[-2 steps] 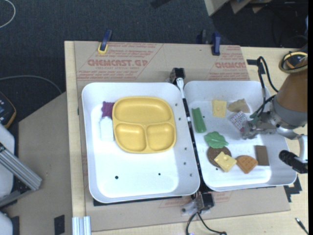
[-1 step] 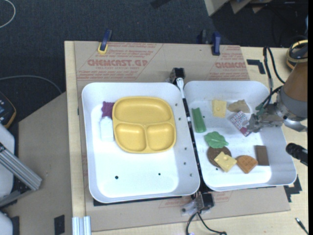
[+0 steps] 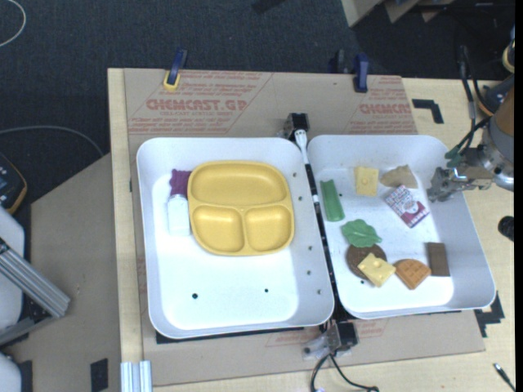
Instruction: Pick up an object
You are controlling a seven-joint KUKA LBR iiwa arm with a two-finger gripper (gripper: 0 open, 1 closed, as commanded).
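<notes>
The near rim of the left bin (image 3: 245, 327) lies closest to the camera, and that bin holds a yellow divided plate (image 3: 241, 205) with a white bottle (image 3: 177, 215) and a purple piece (image 3: 180, 180) tucked against the plate's left side. The right bin (image 3: 470, 296), taken here as the landmark, carries the likely targets: a green stick (image 3: 331, 200) along its left wall, a green leaf (image 3: 360, 233) near its centre, a yellow cheese wedge (image 3: 376, 269) resting on a brown round piece (image 3: 357, 259) toward its near side, a waffle (image 3: 411, 273) and a brown chocolate bar (image 3: 437, 259) toward its near right corner, a yellow block (image 3: 367, 180) and a tan chunk (image 3: 400, 175) toward its far side, and a small printed packet (image 3: 407, 205) right of centre. The gripper (image 3: 444, 183) hangs at the right bin's far right edge, beside the tan chunk and the packet; whether the jaws are apart or together cannot be told, and nothing is seen between them. This reads as the approach step, with no object chosen by contact yet. The next move likely calls for centring over one piece, the packet or the tan chunk being nearest, and descending with room on both sides of it.
</notes>
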